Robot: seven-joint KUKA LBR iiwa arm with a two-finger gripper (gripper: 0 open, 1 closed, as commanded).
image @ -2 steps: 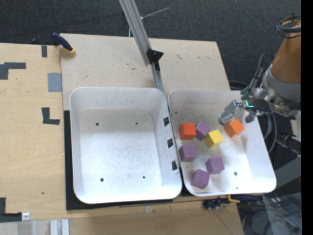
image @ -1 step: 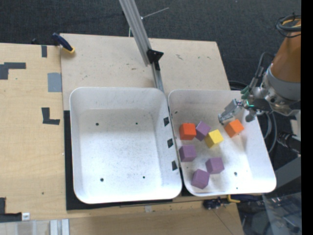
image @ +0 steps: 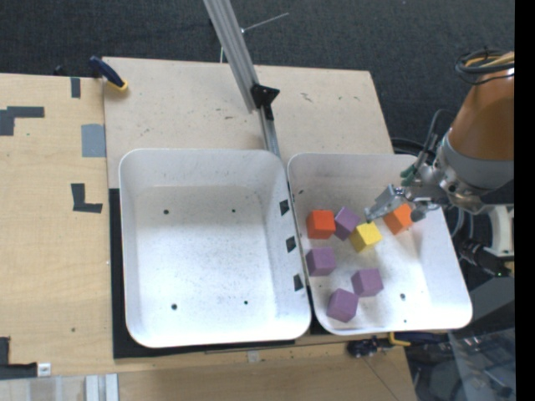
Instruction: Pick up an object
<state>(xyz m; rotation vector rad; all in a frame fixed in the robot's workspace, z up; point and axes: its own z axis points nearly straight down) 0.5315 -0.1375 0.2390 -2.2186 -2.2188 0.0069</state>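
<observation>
The grey arm with its orange band comes in from three o'clock and slopes down over the right bin, its wrist bent so the gripper points toward nine o'clock, low over the bin's upper right part. An orange cube sits right at the fingertips, partly covered by the metal fingers, and appears to be pinched between them, though the slant of the view leaves the contact itself hard to read. The cube is small, matte, foam-like, with one lit top face and a darker side. Just beside it toward eight o'clock lies a yellow cube, touching or nearly touching a purple cube, and a second orange cube lies at nine o'clock of that one. Three more purple cubes spread toward six o'clock in the same bin. The left bin sits against the right one on the pale wooden surface.
</observation>
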